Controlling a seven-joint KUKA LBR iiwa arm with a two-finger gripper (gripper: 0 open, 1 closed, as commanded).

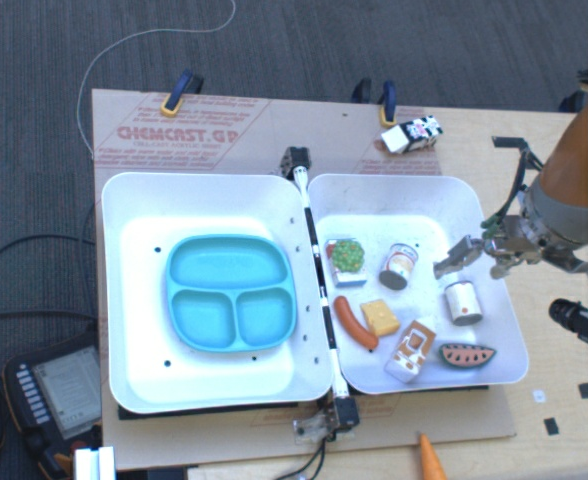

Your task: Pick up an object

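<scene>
- While the blue tray [232, 305] fills the left bin [124, 218], the right bin's toys crowd together.
- The white can [463, 302] lies beside the hand [474, 253], whose fingers look apart and hold nothing.
- Descending off-centre could knock the can away.

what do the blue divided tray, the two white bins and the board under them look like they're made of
Blue divided tray: probably molded plastic, smooth, evenly coloured, with rounded compartment edges. White bins: likely thin plastic, slightly glossy, with soft rounded corners. Board: looks like a sheet faced in brown paper, matte, with red printed lettering; its core can't be told.
</scene>
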